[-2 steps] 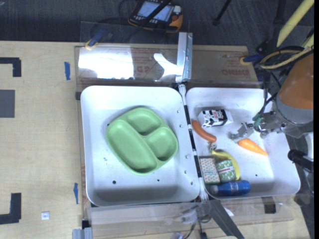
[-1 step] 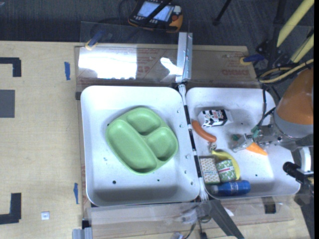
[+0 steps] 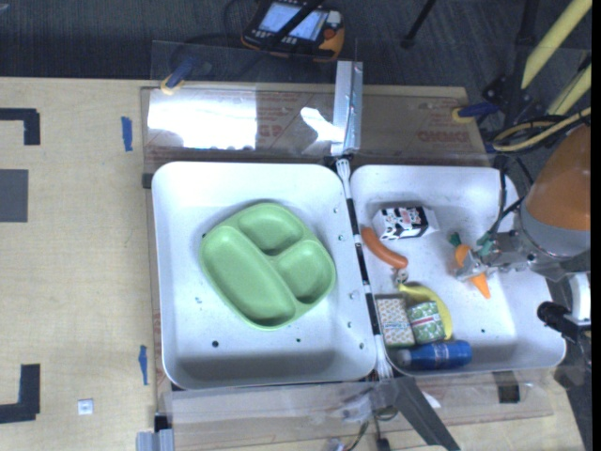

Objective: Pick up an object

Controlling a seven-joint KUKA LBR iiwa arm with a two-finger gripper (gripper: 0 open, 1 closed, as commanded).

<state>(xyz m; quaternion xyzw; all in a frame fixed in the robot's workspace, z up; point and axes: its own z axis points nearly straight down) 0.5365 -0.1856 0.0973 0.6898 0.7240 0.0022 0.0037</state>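
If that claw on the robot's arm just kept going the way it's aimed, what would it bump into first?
The gripper seems to point down into the right bin, right at the small orange carrot. That toy would probably be met first, then the bin floor. Depth is hard to judge from this slanted view.

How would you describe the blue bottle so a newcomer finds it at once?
Look in the right bin, the one without the green plate. Go to its near edge, just below the banana and the patterned boxes. The blue bottle lies there on its side, the one dark blue thing in that bin.
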